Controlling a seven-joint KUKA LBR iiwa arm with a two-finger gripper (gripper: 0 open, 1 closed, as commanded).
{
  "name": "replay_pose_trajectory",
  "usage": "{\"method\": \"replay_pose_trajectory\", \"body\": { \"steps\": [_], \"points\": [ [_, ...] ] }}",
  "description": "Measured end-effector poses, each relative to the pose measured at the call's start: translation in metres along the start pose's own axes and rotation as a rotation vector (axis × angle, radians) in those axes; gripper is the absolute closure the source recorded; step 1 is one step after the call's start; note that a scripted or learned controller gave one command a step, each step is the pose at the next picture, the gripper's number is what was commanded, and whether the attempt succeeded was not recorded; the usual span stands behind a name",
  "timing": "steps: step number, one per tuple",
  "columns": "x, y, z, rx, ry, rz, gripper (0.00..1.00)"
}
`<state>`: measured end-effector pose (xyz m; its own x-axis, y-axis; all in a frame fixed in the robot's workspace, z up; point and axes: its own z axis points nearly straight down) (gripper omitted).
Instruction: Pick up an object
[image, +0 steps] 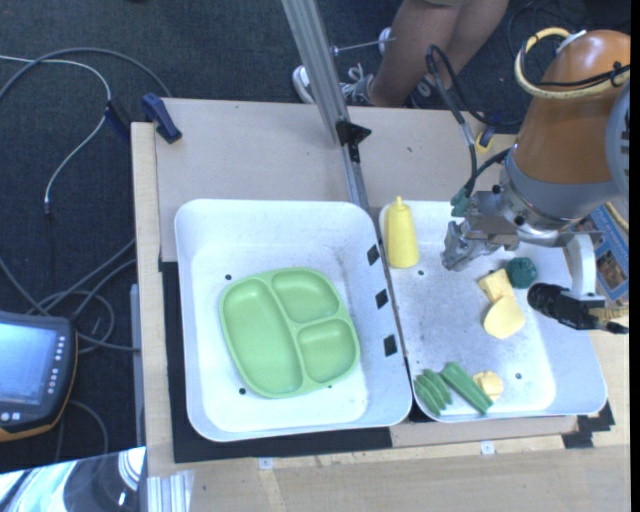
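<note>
While the arm reached in from the right, its gripper (458, 250) hung over the upper part of the right bin (560, 400), and whether it was spread or pressed together could not be told. Nothing showed between its tips. A yellow bottle (401, 233) stood at that bin's upper left, yellow pieces (502, 305) and a dark green object (520, 270) lay just right of the gripper, and green pods (452, 388) rested near the front edge. A green divided plate (288, 332) sat in the left bin (200, 240).
</note>
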<state>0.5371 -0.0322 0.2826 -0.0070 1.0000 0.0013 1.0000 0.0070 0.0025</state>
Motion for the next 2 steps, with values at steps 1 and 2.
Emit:
{"method": "replay_pose_trajectory", "body": {
  "steps": [1,2],
  "points": [
    [0.053,0.012,0.003,0.000,0.000,0.000,1.00],
    [0.103,0.023,0.010,0.000,0.000,0.001,1.00]
  ]
}}
